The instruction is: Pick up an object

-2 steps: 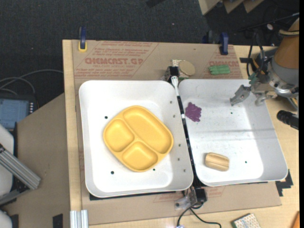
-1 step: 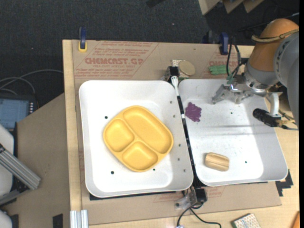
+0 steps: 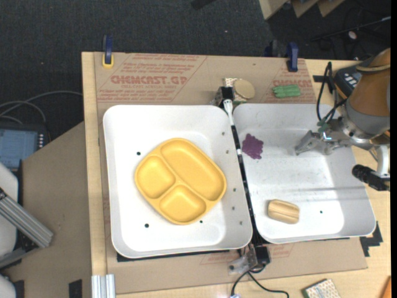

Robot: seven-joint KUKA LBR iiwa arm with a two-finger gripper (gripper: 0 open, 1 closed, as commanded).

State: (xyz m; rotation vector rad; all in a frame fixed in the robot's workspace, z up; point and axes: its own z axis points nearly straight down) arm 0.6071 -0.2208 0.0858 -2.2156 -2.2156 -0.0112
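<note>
A small purple object lies in the right bin near its left wall. A tan, roll-shaped object rests toward that bin's front. My gripper hangs over the right bin's back right part, to the right of the purple object and apart from it. Its fingers are spread open with nothing between them. The left bin holds a yellow divided plate.
A green object and a round tan disc lie on the bench behind the bins. Blue clamps grip the bench's back edge. The arm's orange band and cables stand at the right bin's right side.
</note>
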